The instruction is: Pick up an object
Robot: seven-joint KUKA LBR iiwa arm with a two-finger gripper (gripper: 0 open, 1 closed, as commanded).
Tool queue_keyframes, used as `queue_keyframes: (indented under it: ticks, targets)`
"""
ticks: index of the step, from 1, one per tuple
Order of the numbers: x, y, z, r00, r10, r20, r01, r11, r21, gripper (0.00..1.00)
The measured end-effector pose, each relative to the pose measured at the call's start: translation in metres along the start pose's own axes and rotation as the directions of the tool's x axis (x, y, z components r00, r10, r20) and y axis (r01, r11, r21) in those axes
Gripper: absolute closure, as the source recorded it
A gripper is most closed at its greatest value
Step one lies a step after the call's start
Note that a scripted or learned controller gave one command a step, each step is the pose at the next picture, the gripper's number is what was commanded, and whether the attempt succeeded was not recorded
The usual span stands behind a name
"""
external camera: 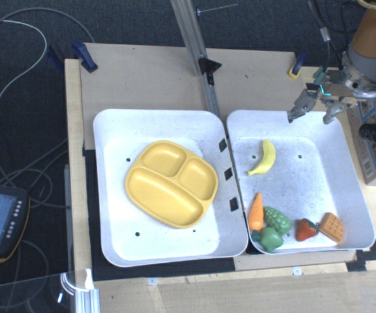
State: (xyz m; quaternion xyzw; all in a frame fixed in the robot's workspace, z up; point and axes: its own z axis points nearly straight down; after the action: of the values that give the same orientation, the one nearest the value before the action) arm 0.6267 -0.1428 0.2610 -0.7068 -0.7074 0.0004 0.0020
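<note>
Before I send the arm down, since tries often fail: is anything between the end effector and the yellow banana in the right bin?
Nothing visible. The end effector hangs over the right white bin's far rim; bare bin floor lies between it and the yellow toy banana.

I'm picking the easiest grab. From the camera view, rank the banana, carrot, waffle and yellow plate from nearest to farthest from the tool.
The tool sits over the right bin's far edge.
1. Banana, upper middle of the right bin.
2. Carrot and waffle, near edge of the right bin: too close to call.
3. Yellow plate, left bin.
</note>
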Motion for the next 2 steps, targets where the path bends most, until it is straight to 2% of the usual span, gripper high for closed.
queue_keyframes:
  ticks: [1,2]
  targets:
    - [0.000,0.000,0.000,1.000,0.000,0.000,0.000,1.000,0.000,0.00]
    - [0.004,0.003,0.043,1.000,-0.001,0.000,0.001,1.000,0.004,0.00]
